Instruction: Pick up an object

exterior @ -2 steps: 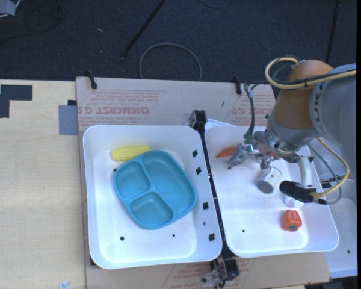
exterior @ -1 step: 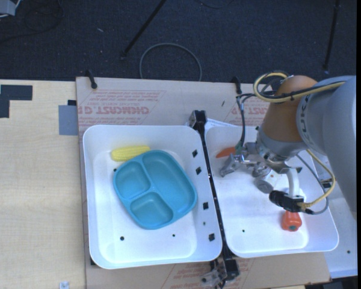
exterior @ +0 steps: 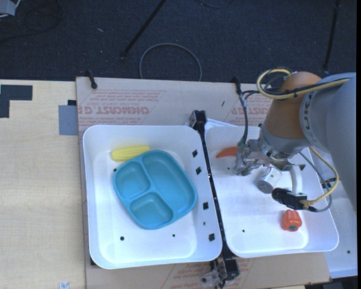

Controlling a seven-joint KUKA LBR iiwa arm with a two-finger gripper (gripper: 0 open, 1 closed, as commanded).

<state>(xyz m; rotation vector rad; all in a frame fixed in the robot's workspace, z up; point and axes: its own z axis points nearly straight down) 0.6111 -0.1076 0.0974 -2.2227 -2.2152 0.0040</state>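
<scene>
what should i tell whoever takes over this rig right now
Gripper: low over the upper left part of the right bin; the view does not settle the state of its jaws, and nothing is seen held.
Right bin: an orange carrot-like piece just left of the gripper, an orange-red pepper-like toy near the lower right.
Left bin: a blue divided plate and a yellow corn cob against its upper edge.
Done: nothing lifted yet.
Left: grasp and lift one object; the carrot piece is nearest.
</scene>
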